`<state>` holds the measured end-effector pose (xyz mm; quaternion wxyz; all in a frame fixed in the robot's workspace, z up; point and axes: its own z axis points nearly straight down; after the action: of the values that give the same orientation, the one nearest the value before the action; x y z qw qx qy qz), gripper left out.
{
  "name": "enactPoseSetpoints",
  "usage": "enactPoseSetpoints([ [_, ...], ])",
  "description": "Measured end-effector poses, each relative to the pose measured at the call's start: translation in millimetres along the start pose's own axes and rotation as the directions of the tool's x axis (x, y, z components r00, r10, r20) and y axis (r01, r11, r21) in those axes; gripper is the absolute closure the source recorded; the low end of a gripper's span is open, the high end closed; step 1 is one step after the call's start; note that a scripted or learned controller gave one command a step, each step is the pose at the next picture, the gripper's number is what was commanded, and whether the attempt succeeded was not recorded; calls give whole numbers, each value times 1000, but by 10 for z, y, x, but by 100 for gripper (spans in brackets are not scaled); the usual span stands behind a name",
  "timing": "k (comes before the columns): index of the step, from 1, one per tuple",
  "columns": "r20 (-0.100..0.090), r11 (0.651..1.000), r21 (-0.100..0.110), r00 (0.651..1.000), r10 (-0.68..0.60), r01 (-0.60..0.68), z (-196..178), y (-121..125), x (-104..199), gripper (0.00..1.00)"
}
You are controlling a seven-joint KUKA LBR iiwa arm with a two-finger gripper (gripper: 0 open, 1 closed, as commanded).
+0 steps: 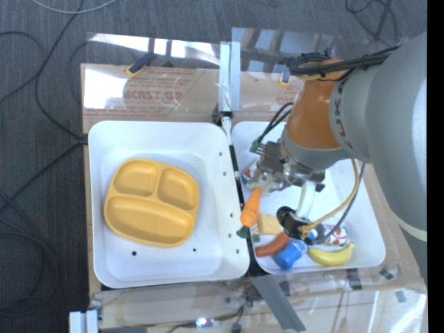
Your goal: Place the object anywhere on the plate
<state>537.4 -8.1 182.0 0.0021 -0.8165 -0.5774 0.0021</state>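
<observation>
Two bins are seen side by side. A yellow plate [152, 201] lies in the left bin [104, 144], well left of the gripper [261, 181]. An orange carrot [250, 208] is found just below the jaws, at the right bin's [371, 245] left edge. Whether the jaws are wide or narrow cannot be told.

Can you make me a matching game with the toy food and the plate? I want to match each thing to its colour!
Things:
1. plate
2. carrot
3. banana
4. cup

Colours:
A. blue
B. orange with a green end
C. mustard yellow, with three sections
D. bright yellow, curved

Pairs: 1-C, 2-B, 3-D, 4-A
</observation>
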Motion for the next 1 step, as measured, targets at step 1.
enactPoseSetpoints([
  [1,2,1000,-1,1000,-3,3,2,-213,824,100],
])
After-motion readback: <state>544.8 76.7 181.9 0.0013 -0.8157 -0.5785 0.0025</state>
